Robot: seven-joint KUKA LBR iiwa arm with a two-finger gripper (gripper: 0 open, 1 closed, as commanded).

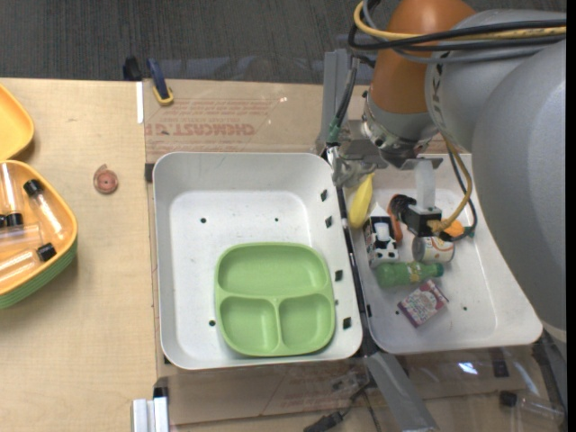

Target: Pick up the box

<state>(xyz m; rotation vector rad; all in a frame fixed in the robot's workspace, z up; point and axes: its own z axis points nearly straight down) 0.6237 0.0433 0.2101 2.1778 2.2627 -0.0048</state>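
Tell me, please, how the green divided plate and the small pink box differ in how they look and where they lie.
The green divided plate lies in the left bin; the pink box lies in the right bin, among a green bottle and a banana. The plate is far larger than the box. The plate is plain green with three compartments; the box is pink with printing, lying skewed. Both rest on a bin floor, clear of the gripper.

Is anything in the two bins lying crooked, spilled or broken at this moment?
Nothing looks spilled or broken. The small pink box lies tilted in the right bin, next to a green bottle on its side. The green tray sits flat in the left bin.
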